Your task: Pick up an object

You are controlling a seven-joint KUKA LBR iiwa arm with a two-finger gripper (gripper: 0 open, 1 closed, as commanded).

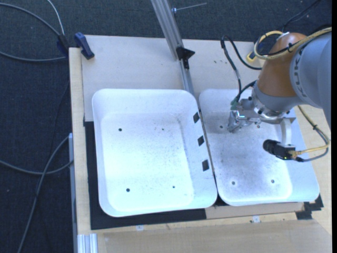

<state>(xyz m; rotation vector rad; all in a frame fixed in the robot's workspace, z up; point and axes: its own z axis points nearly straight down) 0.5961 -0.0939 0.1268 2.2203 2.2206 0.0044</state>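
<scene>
Camera view: my pincer [233, 121] sits low in the right bin [253, 191]; I cannot tell its grip.

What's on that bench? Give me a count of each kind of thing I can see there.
Shallow white plastic bins: 2, left and right
Grey robot arm with orange band: 1
Blue clamp at the bench's far left corner: 1
Slanted metal pole: 1
Total: 5
</scene>
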